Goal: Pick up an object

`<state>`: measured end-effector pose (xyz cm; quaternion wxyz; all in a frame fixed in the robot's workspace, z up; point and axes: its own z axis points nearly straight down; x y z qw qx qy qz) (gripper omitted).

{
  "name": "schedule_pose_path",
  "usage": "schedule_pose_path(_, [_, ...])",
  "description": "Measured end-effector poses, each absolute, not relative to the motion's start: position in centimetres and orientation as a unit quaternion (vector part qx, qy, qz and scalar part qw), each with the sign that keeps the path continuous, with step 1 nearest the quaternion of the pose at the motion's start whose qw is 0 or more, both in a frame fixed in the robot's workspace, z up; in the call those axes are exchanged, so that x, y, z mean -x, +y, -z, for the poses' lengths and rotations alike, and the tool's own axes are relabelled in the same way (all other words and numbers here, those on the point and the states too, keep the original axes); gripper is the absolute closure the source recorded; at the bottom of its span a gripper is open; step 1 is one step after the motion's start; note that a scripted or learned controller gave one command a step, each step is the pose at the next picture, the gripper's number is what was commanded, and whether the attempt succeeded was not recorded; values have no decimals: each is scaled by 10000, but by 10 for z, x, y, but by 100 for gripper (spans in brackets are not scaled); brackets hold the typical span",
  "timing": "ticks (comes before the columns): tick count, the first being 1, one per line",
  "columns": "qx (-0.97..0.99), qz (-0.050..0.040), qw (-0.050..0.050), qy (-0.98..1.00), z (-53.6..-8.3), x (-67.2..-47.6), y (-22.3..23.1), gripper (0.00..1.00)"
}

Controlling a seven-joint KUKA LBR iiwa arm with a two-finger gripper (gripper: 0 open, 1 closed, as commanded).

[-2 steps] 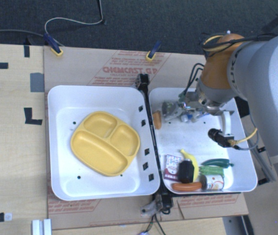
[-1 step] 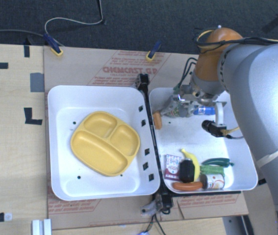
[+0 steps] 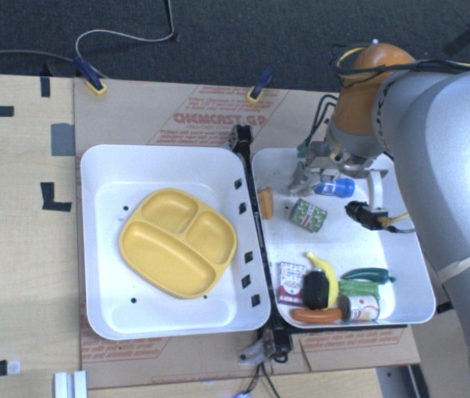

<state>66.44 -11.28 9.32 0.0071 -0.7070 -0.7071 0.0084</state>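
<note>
My gripper [image 3: 305, 182] reaches down into the back of the right bin [image 3: 409, 259], under the orange wrist band. Its fingers point at the bin floor just above a small green carton [image 3: 308, 215] lying tilted. A blue and white bottle [image 3: 334, 189] lies right beside the gripper. A small orange piece [image 3: 265, 202] rests by the bin's left wall. Near the front lie a banana [image 3: 322, 269], a black object [image 3: 315, 288], a red and white packet [image 3: 289, 281], a green item [image 3: 365, 279], a can [image 3: 363, 308] and a red sausage-shaped toy [image 3: 317, 314]. I see nothing between the fingers.
A yellow divided plate [image 3: 178, 242] lies in the left bin [image 3: 102, 247]. A black divider with clips [image 3: 247, 214] runs between the bins. The large grey arm [image 3: 442, 164] covers the right bin's far side. Cardboard and cables lie behind the bins.
</note>
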Motion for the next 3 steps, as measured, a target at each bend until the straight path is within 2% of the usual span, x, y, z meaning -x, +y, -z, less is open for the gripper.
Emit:
schedule_pose_path(1, [7071,-88,71,-7070,-93,-664,-113,0])
schedule_pose_path(2, [7089,-82,58,-7052,-83,-664,-102,0])
schedule_pose_path(3, [7076,-57,106,-7065,-83,-665,-108,0])
